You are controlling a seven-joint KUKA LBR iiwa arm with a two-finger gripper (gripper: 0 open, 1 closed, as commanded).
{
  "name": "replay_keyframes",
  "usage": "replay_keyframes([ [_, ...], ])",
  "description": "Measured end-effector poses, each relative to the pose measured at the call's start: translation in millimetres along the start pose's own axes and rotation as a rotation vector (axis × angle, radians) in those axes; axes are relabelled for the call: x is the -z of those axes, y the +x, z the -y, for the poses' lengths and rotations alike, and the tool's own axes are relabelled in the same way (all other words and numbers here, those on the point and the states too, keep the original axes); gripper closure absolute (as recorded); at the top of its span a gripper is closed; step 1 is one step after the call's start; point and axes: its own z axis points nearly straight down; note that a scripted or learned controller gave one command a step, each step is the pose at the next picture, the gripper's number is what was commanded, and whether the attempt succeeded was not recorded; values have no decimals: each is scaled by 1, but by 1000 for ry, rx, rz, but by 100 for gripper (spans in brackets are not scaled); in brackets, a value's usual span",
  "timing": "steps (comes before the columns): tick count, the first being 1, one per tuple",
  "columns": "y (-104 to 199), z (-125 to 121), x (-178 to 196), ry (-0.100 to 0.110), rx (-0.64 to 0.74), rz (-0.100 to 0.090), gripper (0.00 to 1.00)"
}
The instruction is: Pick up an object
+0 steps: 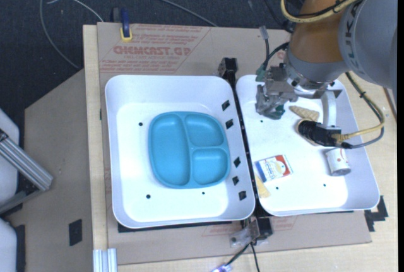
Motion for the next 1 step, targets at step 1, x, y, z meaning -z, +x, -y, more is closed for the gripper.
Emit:
replay_keyframes([
  [1,50,9,12,-4,3,-1,100],
])
